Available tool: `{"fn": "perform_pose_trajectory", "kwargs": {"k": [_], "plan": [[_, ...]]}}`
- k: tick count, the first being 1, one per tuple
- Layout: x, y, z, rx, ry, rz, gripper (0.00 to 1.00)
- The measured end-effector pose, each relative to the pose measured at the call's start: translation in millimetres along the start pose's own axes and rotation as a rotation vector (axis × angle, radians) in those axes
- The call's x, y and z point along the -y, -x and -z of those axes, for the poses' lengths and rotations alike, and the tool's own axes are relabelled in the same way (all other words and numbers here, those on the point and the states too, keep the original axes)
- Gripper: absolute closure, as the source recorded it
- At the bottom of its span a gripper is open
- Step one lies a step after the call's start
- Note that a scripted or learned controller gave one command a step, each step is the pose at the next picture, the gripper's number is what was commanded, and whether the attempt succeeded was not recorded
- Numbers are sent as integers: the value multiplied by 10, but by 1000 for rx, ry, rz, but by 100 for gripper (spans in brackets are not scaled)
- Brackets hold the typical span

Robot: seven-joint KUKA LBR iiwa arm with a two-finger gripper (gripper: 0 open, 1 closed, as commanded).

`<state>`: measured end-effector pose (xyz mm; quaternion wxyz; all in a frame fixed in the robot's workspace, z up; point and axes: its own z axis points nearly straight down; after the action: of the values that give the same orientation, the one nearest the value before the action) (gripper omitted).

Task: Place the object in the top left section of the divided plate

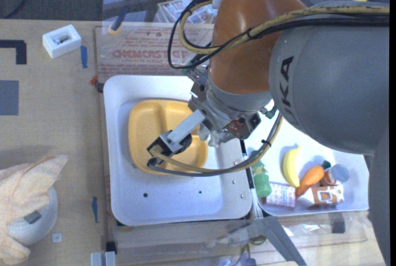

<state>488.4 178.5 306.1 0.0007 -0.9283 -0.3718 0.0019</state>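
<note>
Cloth (28, 181), pale and crumpled, lies at the near left corner of the bench (55, 110), partly draped over a rounded grey thing I cannot identify.

To the right at about the same depth, the right bin (309, 209) holds a cluster of small items. A green bottle (261, 181) lies against its left wall, with a pale carton (281, 195) just beside it. A banana (290, 164) stands slightly farther back, with a carrot (312, 177) leaning next to it. An orange-and-white box (325, 195) sits near the carrot's lower end.

The left bin (117, 153) takes up the middle of the view. A yellow divided plate (145, 125) lies flat in its far left part, its left rim close to the bin's left wall.

The gripper (228, 130) hangs just beyond the plate's right edge, tucked under the wrist. From this angle I cannot tell whether it is wide, narrow or holding anything, so where the object to be placed sits cannot be told either.

Above it, the grey arm (334, 73) with its orange band (253, 30) covers the upper right of the view and hides the far part of the right bin.

Beyond the left bin, a flat cardboard box (142, 54) with red lettering lies against the bin's far edge. A small white box (62, 41) rests well apart from it, on the far left of the bench.
</note>
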Motion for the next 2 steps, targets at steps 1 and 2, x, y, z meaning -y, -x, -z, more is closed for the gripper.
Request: {"fn": "perform_pose_trajectory", "kwargs": {"k": [1,2], "plan": [[-3,1,1,0,0,-1,0],[-795,-669,448,-3,2,-53,0]]}}
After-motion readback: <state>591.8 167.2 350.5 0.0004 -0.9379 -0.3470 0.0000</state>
